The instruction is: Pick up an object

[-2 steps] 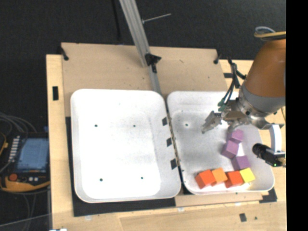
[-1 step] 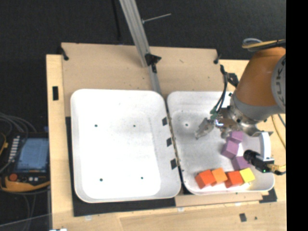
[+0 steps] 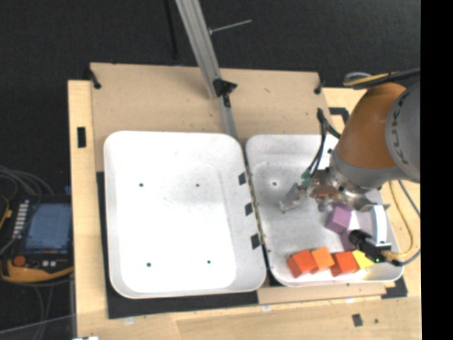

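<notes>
Two white bins [image 3: 177, 147] sit on a wooden bench [image 3: 141, 98] over dark floor; pincer [image 3: 294, 198] state unclear.

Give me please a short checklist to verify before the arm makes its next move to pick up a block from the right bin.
1. Blocks present in the right bin: ok; orange blocks and a yellow block lie at its near edge.
2. Purple block reachable: cannot tell; the arm partly covers it.
3. Gripper over the right bin: ok.
4. Something held in the jaws: cannot tell.
5. Gripper above a block: not ok; bare floor lies under it.
</notes>
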`<state>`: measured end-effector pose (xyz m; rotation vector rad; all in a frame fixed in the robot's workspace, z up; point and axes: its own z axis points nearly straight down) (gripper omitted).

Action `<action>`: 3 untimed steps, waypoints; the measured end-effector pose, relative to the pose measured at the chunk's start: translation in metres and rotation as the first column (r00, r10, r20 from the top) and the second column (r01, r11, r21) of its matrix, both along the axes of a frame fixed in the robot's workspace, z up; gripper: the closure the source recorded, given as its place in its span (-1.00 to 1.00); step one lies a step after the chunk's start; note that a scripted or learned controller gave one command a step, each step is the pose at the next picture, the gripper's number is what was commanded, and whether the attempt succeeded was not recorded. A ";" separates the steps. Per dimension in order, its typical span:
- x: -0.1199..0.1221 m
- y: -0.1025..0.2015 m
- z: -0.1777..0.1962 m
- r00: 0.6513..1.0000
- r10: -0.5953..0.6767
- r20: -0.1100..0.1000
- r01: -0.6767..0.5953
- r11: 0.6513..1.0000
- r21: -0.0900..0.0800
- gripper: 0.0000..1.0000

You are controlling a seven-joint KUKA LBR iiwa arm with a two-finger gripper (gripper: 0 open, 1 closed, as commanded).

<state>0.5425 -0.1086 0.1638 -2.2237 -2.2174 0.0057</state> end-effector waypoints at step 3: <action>0.008 -0.001 0.110 1.000 0.007 0.009 -0.007 1.000 0.001 1.00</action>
